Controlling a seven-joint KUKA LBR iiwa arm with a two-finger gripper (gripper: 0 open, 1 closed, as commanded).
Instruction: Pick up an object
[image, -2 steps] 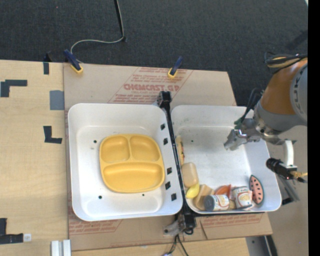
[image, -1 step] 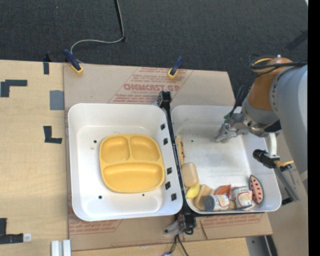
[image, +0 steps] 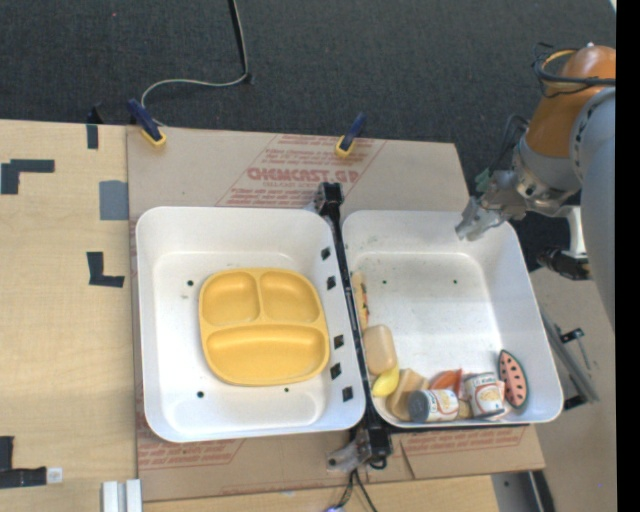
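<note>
So the bench is a light wood tabletop (image: 60, 330) with a big sheet of cardboard (image: 290, 170) laid over it, red print on it, held down at the back edge by two blue-and-yellow clamps (image: 147, 122). Some black and grey tape marks are stuck on the wood off to the left. Behind the bench the floor is dark carpet (image: 400, 60) with a thin cable (image: 215, 75) snaking across it. Two white bins sit side by side on the cardboard. The left bin (image: 160, 300) has a yellow divided plate (image: 264, 326) lying flat in the middle. The right bin (image: 500, 290) has all its stuff bunched along the near edge: a tan block (image: 379, 349), a yellow piece (image: 385, 382), a small can (image: 434, 404), a second can (image: 487, 394) and a watermelon-slice toy (image: 513, 378) near the right corner. The gripper (image: 473, 222) hangs over the far right corner of the right bin, well away from that pile, nothing in it; can't tell how the pincer is set from here.
</note>
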